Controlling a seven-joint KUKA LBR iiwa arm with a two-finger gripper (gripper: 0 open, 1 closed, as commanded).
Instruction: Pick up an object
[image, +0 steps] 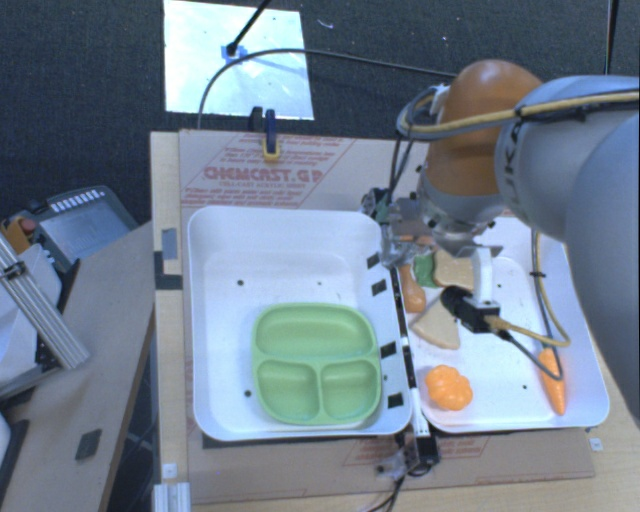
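The right bin (590, 400) holds several toy foods. An orange-brown sausage shape (412, 291) lies along its left wall, with a green piece (425, 270) and a tan bread slice (456, 271) just right of it. A second tan slice (438, 329) lies lower down. A round orange piece (448, 388) sits near the front, and a carrot (553, 387) lies at the front right. My gripper (411, 252) hangs low over the back-left corner of this bin, right above the top end of the sausage shape and the green piece.
The left bin (220, 260) holds a green divided plate (318, 362) at its front right. The wall between the bins runs just left of my gripper. My bulky grey arm covers the back right of the right bin. A clamp (269, 135) stands behind the bins.
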